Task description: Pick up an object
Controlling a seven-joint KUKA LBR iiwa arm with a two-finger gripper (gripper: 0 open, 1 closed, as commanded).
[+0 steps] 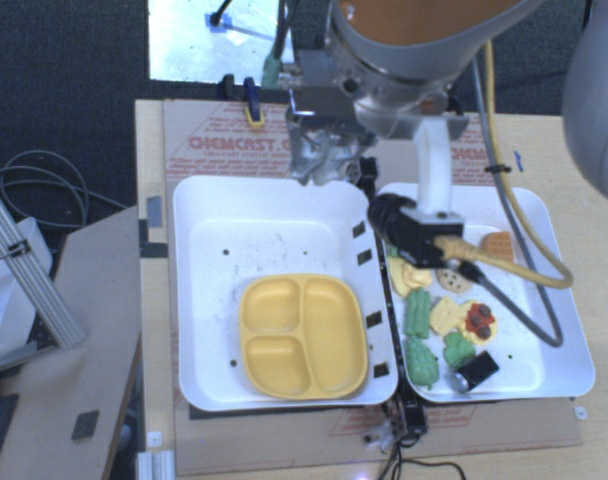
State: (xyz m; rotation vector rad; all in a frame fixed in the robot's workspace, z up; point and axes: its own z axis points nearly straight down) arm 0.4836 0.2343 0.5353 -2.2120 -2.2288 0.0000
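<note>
We see the jaws hanging beyond the yellow tray (304, 333), over the far wall of the tray's bin (209, 238); we cannot tell whether they are open or closed. The small toys (418, 313) lie crowded beside the tray, in the neighbouring bin (549, 353). Our worry is that the crowding lets the jaws catch two pieces, or the wall between the bins, and lift nothing.
</note>
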